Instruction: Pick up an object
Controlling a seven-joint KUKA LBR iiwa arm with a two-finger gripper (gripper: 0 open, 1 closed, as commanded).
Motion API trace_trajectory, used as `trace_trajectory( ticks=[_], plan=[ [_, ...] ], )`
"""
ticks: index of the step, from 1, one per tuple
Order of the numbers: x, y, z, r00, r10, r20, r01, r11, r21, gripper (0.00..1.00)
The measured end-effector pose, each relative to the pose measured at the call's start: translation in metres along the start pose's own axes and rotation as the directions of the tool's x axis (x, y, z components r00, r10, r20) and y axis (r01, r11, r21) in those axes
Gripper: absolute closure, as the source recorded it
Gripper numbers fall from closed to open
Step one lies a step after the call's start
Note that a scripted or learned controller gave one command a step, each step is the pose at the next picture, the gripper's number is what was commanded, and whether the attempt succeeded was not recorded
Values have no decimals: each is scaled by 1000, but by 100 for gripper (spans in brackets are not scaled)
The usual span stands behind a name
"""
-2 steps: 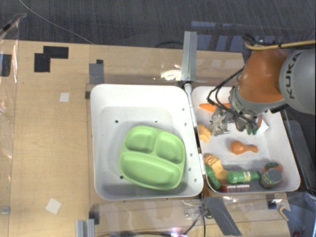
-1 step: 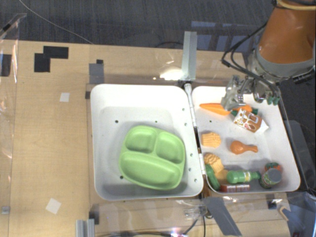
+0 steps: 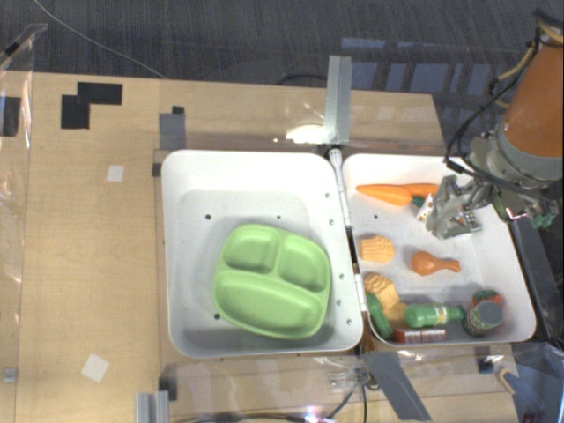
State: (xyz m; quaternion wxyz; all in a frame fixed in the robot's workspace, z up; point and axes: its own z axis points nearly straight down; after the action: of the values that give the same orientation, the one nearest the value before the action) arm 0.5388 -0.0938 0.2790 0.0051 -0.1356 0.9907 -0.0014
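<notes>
While the gripper point(image 3: 452, 214) hovers, the carrot point(image 3: 394, 194) lies just left of it.

Divided plate point(image 3: 273, 280) in left bin point(image 3: 189, 236); carrot point(image 3: 397, 195), bottle point(image 3: 434, 315) in right bin point(image 3: 520, 271).

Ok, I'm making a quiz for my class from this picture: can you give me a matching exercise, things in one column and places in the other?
Things:
1. green divided plate
2. carrot
3. gripper
4. green bottle

Places:
A. near the front edge of the right bin
B. alone in the left bin
C. near the back wall of the right bin
D. above the right bin, just right of the carrot's tip

Pairs: 1-B, 2-C, 3-D, 4-A
</notes>
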Motion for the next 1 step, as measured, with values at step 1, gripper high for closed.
trace_trajectory(
  ticks=[1],
  plan=[
    [28, -51, 86, 906, -423, -4, 423, 906, -6, 100]
  ],
)
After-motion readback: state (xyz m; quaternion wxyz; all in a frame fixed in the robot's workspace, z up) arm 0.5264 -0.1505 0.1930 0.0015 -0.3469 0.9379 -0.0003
